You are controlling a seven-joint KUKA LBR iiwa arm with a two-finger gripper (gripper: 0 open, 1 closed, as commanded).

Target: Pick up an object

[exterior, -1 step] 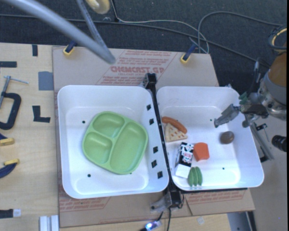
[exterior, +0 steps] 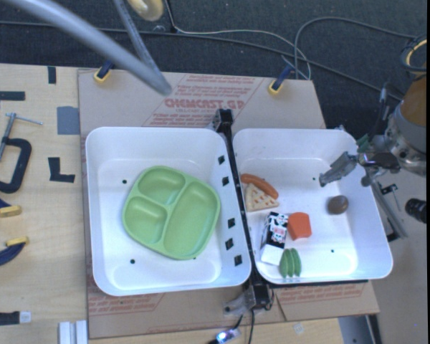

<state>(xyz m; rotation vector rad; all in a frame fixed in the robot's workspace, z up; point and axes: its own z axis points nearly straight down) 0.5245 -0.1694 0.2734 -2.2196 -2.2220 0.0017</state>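
Your gripper (exterior: 344, 167) sits at the right of the frame, above the upper right part of the right bin (exterior: 312, 138), reaching in from the arm's wrist near the bin's right wall. One dark finger (exterior: 336, 170) juts left and slightly down; I cannot tell from this angle whether the claw is spread or closed, and nothing shows between its fingers.

The nearest candidate is the small brown object (exterior: 337, 205), lying on the bin floor just below the gripper and close to the right wall. It looks roundish, so it has no clear long axis or heading; any grasp direction serves about equally.

Watch for these risks:
- The brown object sits near the wall, so a descent may catch a finger on the rim, or the rounded piece may roll away when touched.
- The cluster at lower middle of that bin is tight: the orange block (exterior: 299, 225) touches the cow-patterned carton (exterior: 276, 229), with the green vegetable (exterior: 290, 262) just below. Aiming there, you could pinch two things or nudge one aside.
- The sausage (exterior: 260, 185) runs from upper left to lower right, lying against the pizza slice (exterior: 258, 198).

The green divided plate (exterior: 172, 211) rests in the left bin (exterior: 104, 192), well apart.
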